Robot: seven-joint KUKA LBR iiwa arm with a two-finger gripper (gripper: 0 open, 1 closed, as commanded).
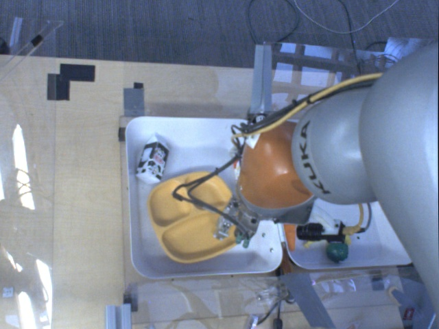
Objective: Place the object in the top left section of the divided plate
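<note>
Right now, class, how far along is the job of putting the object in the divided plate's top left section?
Nothing looks done: the yellow divided plastic plate in the left white bin shows bare sections. The arm's tool hangs over the plate's right edge; any load is unclear. The black-and-white carton lies beside the plate. Placing remains.

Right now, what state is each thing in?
Plate: flat in the left bin, sections bare where visible.
Carton: lying tilted beside the plate, off it.
Green item: resting in the right bin.
Gripper: low over the plate's right edge.
</note>
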